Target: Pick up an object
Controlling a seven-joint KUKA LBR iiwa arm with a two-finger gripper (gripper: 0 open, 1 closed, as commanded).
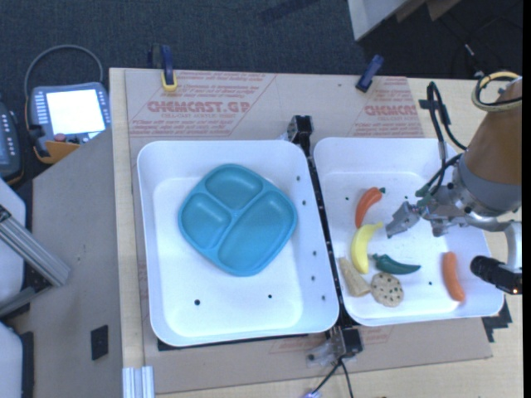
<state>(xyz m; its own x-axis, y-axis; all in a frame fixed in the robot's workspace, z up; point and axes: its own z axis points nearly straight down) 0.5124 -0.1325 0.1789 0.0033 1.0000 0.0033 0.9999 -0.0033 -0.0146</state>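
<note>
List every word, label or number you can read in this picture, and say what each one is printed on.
"CHEMCAST GP": red print on the brown board under the bins, behind the left bin.
"CHEMCAS...": the same red print, cut off, on the board behind the right bin.
Smaller red lines above and below both prints: too blurred to read.
Lit screen of the handheld pendant at far left: washed out, unreadable.

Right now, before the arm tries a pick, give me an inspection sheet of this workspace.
Surface: two white bins, left bin and right bin, on a board.
Job's things: in the right bin, orange pepper, banana, green pepper, cookie, cracker, carrot.
Clutter: blue divided plate in the left bin.
Grippers: gripper above the right bin, beside the banana, holding nothing.
Cables: black cables by the arm.
Surroundings: pendant screen at left.
</note>
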